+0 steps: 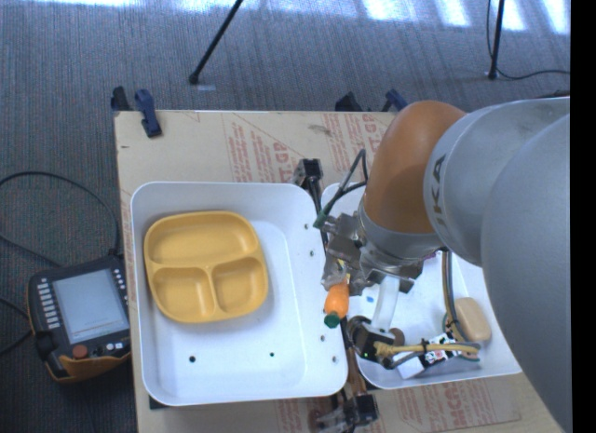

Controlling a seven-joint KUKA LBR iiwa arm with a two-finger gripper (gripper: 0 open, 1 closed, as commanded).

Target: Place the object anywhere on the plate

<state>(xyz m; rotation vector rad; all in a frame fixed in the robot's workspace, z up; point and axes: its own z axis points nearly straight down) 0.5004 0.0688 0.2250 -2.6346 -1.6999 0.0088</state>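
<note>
The task's thing looks to be a small toy carrot (pixel 335 302), orange with a green stub at its lower end. It sits well to the right of the yellow three-compartment plate (pixel 205 264), about level with the plate's lower half and over the seam where the plate's bin (pixel 233 357) meets the neighbouring bin (pixel 449 380). The claw (pixel 337 281) is directly above the carrot's upper end and seems to touch it. The wrist blocks the view there, so I cannot tell whether the claw is apart, together or clamped on the carrot. By its look the carrot is probably light, moulded plastic or foam, stiff enough to keep its shape and in no danger of breaking. The smooth, tapered body is the likely trouble, since a pinch near the narrow green end could squeeze it out sideways. The thicker orange middle is the better place to grip, across the carrot's width rather than along its length. Being so light, it may swing or twist if it is gripped off-centre. The plate is broad and shallow, so any of its compartments would do for a landing. A beige lump (pixel 468 319) lies further right of the plate, beyond the carrot, and has no part in this.
</note>
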